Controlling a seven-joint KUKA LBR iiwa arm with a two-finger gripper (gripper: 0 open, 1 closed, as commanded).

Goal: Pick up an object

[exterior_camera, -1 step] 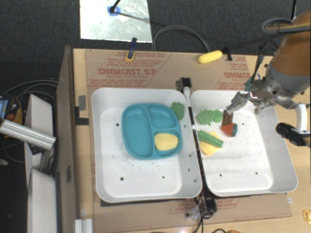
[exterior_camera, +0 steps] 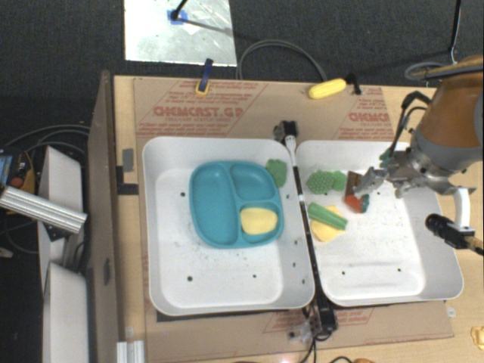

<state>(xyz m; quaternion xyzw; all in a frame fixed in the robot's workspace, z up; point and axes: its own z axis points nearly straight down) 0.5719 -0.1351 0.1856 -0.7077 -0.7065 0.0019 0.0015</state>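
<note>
Because the hand (exterior_camera: 363, 190) hangs low in the right bin (exterior_camera: 393, 278) just over the small red object (exterior_camera: 355, 202), and I cannot tell its opening, you should center it on this object before closing.

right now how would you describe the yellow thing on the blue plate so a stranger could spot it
Start at the left white bin, which holds a blue divided plate. In the plate's lower right compartment lies a pale yellow rounded lump. It is the only item on the plate; the green piece nearby sits off its rim.
</note>
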